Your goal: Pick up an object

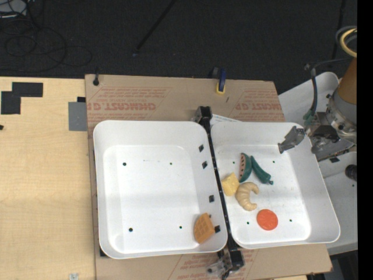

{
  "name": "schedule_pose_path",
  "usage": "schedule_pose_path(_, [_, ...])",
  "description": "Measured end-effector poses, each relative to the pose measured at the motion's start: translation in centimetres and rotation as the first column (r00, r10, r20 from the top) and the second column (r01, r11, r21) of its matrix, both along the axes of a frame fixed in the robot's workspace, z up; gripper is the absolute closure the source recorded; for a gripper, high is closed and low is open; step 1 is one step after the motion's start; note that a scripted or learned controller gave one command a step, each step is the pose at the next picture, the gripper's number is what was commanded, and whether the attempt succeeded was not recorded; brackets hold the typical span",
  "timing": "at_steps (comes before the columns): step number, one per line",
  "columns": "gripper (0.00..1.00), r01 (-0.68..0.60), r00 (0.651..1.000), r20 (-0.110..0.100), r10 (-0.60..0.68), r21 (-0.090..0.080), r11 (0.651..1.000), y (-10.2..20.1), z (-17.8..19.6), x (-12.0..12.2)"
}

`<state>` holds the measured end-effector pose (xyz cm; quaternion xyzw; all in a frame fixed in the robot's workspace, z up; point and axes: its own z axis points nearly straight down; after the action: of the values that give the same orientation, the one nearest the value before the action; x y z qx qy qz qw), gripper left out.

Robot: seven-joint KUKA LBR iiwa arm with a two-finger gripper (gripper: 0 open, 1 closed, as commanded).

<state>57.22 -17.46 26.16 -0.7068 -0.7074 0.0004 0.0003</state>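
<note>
A: Where are the fingers?

B: At right of frame the gripper hangs over the right bin's upper edge; released or clenched, I cannot tell.

A: Best approach?

B: Descend over the orange disc, lying apart from the croissant.

A: Surroundings?

B: Cardboard-covered worktop, dark floor behind.

End effector, seemingly empty, above right bin.
</note>
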Motion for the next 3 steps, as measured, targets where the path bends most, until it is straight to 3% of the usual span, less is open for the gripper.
schedule_pose_path(1, [0.00,-0.004,1.000,0.015,0.004,-0.007,1.000,-3.9,11.1,7.2])
schedule_pose_path(2, [0.00,0.003,1.000,0.010,-0.003,-0.002,1.000,-2.3,21.9,-2.7])
schedule_pose_path(3, [1.00,-0.001,1.000,-0.002,0.001,-0.001,1.000,-2.2,22.1,-2.3])
